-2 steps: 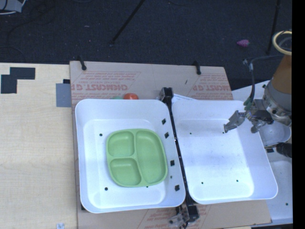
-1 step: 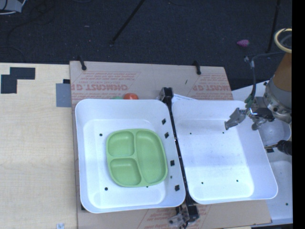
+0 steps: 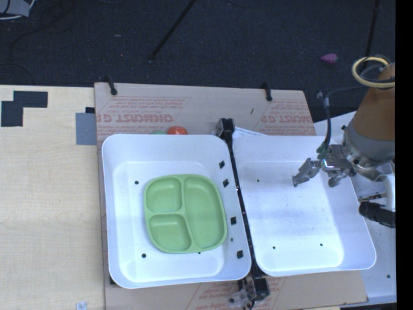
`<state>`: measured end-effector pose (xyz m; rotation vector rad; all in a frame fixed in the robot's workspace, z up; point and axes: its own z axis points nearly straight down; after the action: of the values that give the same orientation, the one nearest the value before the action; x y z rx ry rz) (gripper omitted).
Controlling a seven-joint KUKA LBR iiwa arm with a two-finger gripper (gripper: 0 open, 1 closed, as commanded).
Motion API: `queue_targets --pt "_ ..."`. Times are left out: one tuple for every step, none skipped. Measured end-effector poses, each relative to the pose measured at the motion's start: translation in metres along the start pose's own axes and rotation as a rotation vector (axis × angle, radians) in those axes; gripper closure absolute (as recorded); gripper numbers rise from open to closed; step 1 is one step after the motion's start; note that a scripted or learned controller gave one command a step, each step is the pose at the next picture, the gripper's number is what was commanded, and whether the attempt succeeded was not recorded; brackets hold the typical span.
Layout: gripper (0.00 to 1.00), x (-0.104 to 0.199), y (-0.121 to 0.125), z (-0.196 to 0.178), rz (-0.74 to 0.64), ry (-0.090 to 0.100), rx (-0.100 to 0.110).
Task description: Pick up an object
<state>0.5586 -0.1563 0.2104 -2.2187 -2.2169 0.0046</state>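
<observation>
Two white bins sit side by side on the worktop point(image 3: 51, 192), parted by a black divider strip point(image 3: 236, 199) that runs from far to near between them.

Within the left bin point(image 3: 122, 173) lies a green tray point(image 3: 185, 213), flat on the floor of the bin and turned a little askew. It has three compartments, two toward the far side and one larger toward the near side, and it lies around the middle of the bin, apart from all four walls. Just beyond the far wall of this bin, on the brown cardboard point(image 3: 193, 108) under the bins, a small red-orange object point(image 3: 177, 131) peeks over the rim; next to it on the left is a trace of green, too small to identify.

Over the right bin point(image 3: 290, 237) the arm point(image 3: 374, 121) reaches in from the right, its orange band showing at the right edge. The end effector point(image 3: 308, 172) hangs above the far right part of this bin, pointing left. Its fingers look spread a little, with nothing visible between them, and it is well apart from the tray, on the other side of the divider. The floor of this bin shows small dark dots near its corners and faint scuff marks.

Left of the cardboard, the pale wooden worktop carries dark blue and grey rectangles point(image 3: 84, 128) near its far edge. Beyond the worktop is dark floor with cables and a small purple object point(image 3: 330, 58) at the far right.
</observation>
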Motion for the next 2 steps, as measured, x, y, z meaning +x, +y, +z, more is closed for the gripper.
queue_targets --pt "0.00 0.010 -0.002 0.059 -0.001 0.001 0.002" --pt "0.00 0.006 -0.005 0.104 0.000 0.000 0.001"
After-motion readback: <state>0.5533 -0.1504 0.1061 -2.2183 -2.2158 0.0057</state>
